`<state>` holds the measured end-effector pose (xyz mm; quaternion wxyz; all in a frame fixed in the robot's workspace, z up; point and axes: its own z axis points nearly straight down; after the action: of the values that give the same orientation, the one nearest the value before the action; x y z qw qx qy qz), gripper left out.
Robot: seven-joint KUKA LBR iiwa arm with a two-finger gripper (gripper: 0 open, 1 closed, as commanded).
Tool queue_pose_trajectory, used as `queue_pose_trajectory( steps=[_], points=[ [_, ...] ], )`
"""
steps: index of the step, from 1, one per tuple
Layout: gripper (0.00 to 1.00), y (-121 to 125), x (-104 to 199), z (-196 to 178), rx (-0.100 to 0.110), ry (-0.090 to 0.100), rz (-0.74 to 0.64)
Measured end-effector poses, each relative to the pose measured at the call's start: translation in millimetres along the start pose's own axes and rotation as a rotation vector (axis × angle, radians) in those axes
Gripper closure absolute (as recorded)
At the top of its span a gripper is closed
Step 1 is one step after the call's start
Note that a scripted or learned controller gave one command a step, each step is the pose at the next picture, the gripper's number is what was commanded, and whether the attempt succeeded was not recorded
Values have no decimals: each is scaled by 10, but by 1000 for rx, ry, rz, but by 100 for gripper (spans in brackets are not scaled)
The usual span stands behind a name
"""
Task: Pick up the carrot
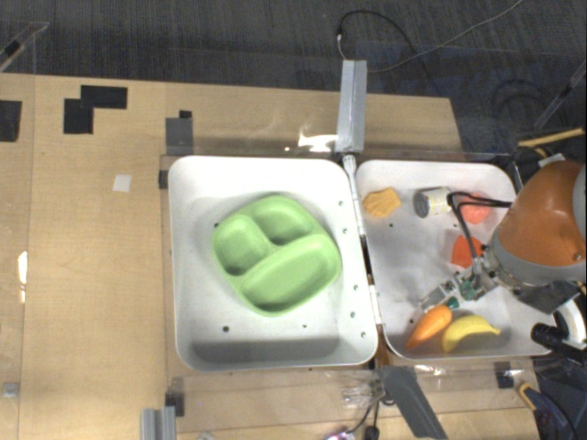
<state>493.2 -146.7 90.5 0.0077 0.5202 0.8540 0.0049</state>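
The carrot (429, 325) is orange and lies tilted near the front edge of the right bin (404, 273), its thick end pointing up and right. A yellow banana (470, 332) lies touching it on the right. My gripper (447, 292) hangs just above the carrot's upper end, reaching in from the right under the arm's orange band (546, 225). Nothing shows as held.
The right bin also holds a tan food piece (382, 202), a grey and white cylinder (430, 202), a red item (474, 214) and an orange-red item (460, 249). A green divided plate (275, 253) sits in the left bin (197, 319).
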Motion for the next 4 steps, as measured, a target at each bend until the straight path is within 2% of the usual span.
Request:
queue_pose_trajectory(
  steps=[1, 2, 3, 4],
  points=[
    [0, 153, 306, -1, 1, -5, 4],
    [0, 82, 158, -1, -1, 0, -134],
    [0, 214, 406, -6, 1, -8, -375],
    [0, 104, 216, 1, 0, 4, -288]
  ],
)
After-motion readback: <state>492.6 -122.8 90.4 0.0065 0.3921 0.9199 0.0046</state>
